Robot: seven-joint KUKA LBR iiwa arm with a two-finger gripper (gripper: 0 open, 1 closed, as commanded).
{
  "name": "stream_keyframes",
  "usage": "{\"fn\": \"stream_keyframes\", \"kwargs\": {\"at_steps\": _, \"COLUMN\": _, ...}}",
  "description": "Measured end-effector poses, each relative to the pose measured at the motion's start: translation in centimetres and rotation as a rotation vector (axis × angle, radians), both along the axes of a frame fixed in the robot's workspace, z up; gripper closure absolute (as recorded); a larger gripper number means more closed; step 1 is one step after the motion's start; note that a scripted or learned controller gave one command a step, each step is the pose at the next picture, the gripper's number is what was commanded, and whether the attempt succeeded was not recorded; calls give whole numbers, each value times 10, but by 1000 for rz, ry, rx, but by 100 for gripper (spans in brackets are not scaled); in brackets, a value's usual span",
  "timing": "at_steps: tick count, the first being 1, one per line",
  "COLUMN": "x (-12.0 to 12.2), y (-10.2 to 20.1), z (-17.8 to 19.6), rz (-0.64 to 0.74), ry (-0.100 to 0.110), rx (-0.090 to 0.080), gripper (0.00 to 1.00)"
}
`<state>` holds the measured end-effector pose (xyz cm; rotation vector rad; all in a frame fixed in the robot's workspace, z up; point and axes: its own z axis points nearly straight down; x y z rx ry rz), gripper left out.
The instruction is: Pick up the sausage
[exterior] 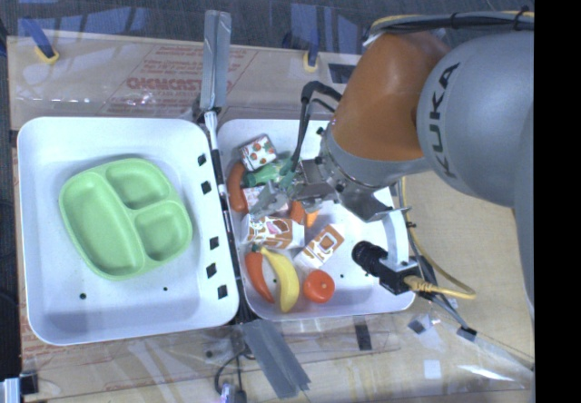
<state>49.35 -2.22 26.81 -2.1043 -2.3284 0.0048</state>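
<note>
Against the left wall of the right bin, the sausage lies apart from the jaws, whose opening cannot be told beneath the wrist; likely a light, stiff, smooth toy, it is best gripped across its narrow middle.
</note>
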Motion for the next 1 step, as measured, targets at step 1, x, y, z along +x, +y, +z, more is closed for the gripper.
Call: {"fn": "stream_keyframes", "kwargs": {"at_steps": 1, "x": 74, "y": 53, "z": -74, "rz": 91, "ry": 3, "rx": -1, "gripper": 0}}
